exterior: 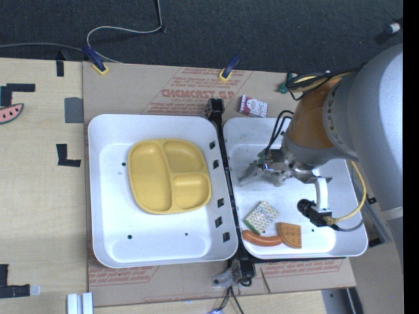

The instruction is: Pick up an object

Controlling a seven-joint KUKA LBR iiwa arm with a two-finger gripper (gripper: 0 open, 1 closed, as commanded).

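The worktop is pale wood grain with black tape marks, and a brown cardboard sheet printed with red lettering lies over its middle, held at the far edge by two blue-and-yellow clamps. Beyond the worktop's far edge lies dark carpet, crossed by a thin cable. A small red-and-white packet rests on the cardboard just beyond the right bin.

Two shallow white bins sit side by side on the cardboard. The left bin holds a yellow divided plate with three compartments, lying flat toward the bin's far half. The right bin holds the small things: near its front left corner lie a checkered cracker-like square in pale green and white, a hot dog sausage in orange-red just in front of it, and a tan wedge like a toast piece touching the sausage's right end.

The grey arm with its orange band reaches over the right bin, and the claw hangs low over that bin's left middle, beyond the cracker square. Its metal fingers appear spread slightly apart with nothing between them.
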